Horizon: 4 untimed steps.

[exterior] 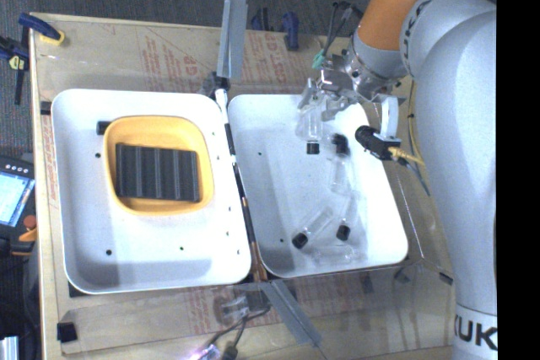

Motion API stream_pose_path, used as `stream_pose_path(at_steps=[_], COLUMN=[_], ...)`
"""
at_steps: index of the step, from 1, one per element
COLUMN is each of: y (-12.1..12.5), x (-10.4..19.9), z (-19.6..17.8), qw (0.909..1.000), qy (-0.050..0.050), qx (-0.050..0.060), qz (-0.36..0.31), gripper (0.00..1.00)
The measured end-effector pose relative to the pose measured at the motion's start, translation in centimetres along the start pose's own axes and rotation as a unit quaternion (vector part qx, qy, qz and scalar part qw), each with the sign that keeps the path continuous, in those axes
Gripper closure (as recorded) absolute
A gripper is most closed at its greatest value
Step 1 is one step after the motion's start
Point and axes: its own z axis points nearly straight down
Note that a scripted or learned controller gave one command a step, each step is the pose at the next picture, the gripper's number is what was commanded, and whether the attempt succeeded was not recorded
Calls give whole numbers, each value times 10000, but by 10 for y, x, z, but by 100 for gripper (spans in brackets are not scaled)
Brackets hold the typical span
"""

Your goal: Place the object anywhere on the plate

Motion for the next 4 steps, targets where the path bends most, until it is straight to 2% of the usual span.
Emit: stream_pose_path(at_steps=[1,2,3,4], y=[-24,-41,-61,-60], x=[43,95,153,152], z=[1,10,-6,-6], qw=[9926,9654,9373,9374], qy=[-11,-13,-15,-17], qx=[7,14,14,13], qz=[-1217,-2608,-3484,-3482], gripper=[100,100,100,0])
